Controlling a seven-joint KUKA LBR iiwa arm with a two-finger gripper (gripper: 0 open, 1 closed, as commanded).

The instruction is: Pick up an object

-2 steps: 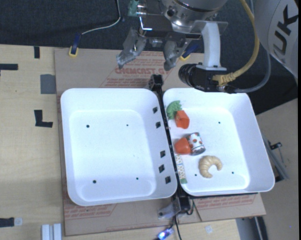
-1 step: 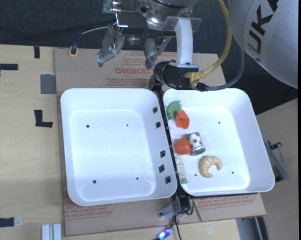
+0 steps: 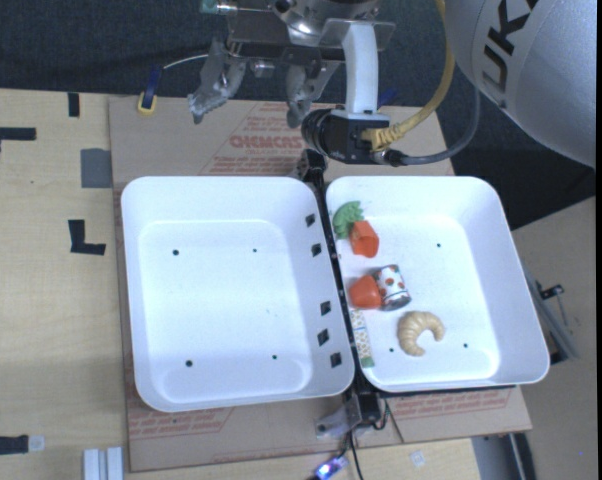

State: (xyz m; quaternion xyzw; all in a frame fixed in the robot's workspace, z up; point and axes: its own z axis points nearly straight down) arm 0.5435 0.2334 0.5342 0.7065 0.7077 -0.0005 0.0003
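Desk (image 3: 41, 298) of pale wood carries two shallow white plastic bins side by side. The left white bin (image 3: 221, 298) lies bare, and we see all the small things in the right white bin (image 3: 461, 268). Our metal two-finger tool (image 3: 249, 100) hangs beyond the far edge of the left bin, fingers spread wide, nothing between them. So any pick lies nearer and to the right of it. Likeliest is the tan croissant-shaped toy (image 3: 419, 330), apart from its neighbours. The small printed can (image 3: 392, 286) touches a red toy vegetable (image 3: 365, 292); another red piece (image 3: 364, 238) with green leaves (image 3: 347, 214) hugs the dividing wall, awkward for the fingers.
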